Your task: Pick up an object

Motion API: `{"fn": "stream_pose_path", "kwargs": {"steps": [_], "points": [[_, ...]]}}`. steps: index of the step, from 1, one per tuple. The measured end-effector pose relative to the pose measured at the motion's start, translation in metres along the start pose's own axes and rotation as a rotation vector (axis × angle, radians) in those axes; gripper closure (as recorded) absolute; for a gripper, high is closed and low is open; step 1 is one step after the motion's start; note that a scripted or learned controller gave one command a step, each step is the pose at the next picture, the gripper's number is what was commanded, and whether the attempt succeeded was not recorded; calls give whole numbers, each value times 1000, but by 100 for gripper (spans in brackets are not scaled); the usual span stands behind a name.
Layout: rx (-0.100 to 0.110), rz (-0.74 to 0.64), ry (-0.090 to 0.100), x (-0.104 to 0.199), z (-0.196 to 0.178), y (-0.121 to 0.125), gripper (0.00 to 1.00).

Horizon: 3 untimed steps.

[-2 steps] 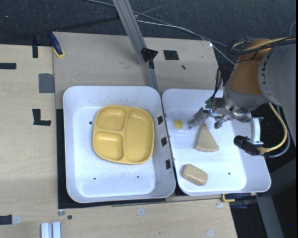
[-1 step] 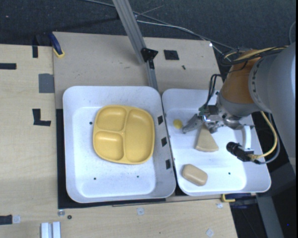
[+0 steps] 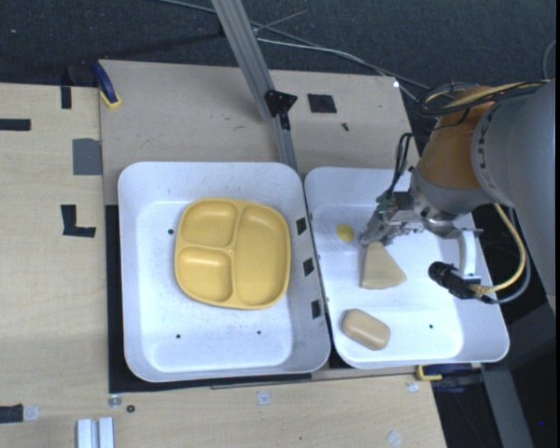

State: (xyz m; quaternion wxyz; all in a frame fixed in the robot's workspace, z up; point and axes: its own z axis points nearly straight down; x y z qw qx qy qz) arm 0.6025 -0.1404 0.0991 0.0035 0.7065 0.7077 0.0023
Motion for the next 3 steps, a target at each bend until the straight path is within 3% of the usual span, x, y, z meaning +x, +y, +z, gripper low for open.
{"fn": "stream_pose_path", "kwargs": {"steps": [3], "points": [[5, 0, 1, 1, -139, -2, 100]]}}
